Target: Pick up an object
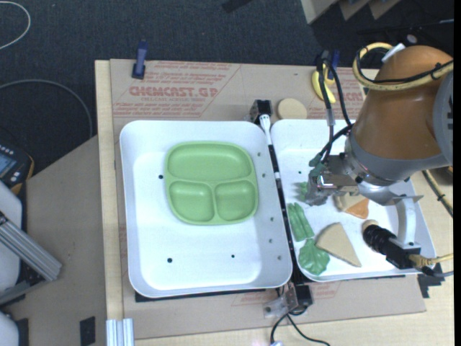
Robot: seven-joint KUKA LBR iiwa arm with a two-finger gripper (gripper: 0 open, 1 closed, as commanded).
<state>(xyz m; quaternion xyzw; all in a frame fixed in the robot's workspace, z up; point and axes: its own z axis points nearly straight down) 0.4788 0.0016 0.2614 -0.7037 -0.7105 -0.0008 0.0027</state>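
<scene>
The metal two-finger gripper (317, 187) hung low in the shallow white right bin (299, 141), nothing picked up yet, and the long green plastic toy (299, 220) waited just beside it at five o'clock, untouched.

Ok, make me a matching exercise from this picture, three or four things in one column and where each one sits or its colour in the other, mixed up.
Things:
1. divided plate
2. tan wedge
3. orange piece
4. blue clip

Descriptions:
A. at the board's far edge, outside the bins
B. green, in the left bin
C. right bin, near its front
D. right bin, close under the arm's wrist

Pairs: 1-B, 2-C, 3-D, 4-A
</scene>
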